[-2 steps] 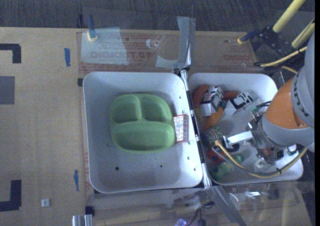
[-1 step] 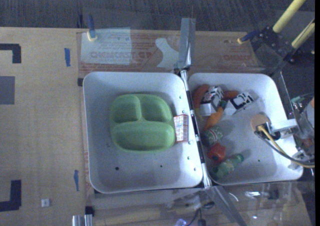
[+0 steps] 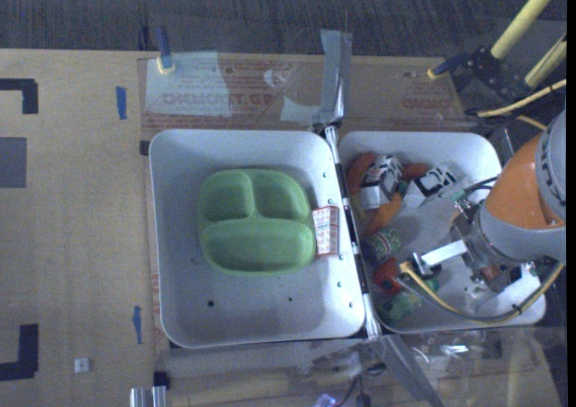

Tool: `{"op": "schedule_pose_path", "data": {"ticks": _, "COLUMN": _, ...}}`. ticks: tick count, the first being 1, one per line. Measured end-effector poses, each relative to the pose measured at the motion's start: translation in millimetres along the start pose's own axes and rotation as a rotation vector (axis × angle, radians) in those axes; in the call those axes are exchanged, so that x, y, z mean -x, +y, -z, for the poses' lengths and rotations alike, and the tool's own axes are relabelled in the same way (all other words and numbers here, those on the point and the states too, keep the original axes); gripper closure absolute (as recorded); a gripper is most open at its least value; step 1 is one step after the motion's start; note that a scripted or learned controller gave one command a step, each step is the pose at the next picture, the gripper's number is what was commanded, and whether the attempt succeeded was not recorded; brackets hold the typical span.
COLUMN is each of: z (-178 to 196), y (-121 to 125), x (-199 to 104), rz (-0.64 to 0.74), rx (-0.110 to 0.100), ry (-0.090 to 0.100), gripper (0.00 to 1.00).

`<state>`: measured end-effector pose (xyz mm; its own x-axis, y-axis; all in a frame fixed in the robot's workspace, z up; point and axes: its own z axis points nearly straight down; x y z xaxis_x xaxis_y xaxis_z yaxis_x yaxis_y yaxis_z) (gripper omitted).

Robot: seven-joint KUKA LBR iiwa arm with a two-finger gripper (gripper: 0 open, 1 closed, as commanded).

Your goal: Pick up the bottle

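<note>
Bench: two shallow white bins set side by side, touching along their inner rims.

Left white bin (image 3: 180, 306): one green three-compartment plastic plate (image 3: 256, 221) is seen lying flat near the middle. A small red-and-white printed card (image 3: 325, 231) is noted just beside the plate's right edge, close to the bin's right wall.

Right white bin (image 3: 481, 146): a cluster of small items is packed along its left half. From back to front are recorded an orange-red rounded item (image 3: 360, 169), a black-and-white patterned item (image 3: 388, 171), a second black-and-white item (image 3: 436, 180) further right, an orange elongated item (image 3: 389, 211), a red item (image 3: 387, 275) and a green soft-looking item (image 3: 401, 306).

Task object: a small bottle with a green label (image 3: 385, 241) is located in the middle of that cluster, between the orange elongated item and the red item, lying on its side. Its outline is blurred; contact with its neighbours cannot be settled.

Arm: the grey arm with orange band (image 3: 531, 185) is seen entering from the right. The two-finger gripper (image 3: 483, 277) is placed low over the right bin's front-right part, to the right of the bottle and apart from it. Whether the gripper is spread or pressed together cannot be told. Nothing is seen held.
</note>
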<state>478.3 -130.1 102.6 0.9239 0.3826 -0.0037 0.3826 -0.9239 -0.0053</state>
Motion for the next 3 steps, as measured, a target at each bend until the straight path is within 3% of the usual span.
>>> {"op": "schedule_pose_path", "data": {"ticks": 1, "z": 47, "y": 104, "x": -30, "rz": 0.119, "rx": 0.005, "ry": 0.002, "gripper": 0.0}}
{"op": "schedule_pose_path", "data": {"ticks": 2, "z": 16, "y": 21, "x": 9, "rz": -0.122, "rx": -0.001, "ry": -0.001, "gripper": 0.0}}
{"op": "schedule_pose_path", "data": {"ticks": 3, "z": -1, "y": 19, "x": -86, "rz": -0.148, "rx": 0.002, "ry": 0.001, "gripper": 0.0}}
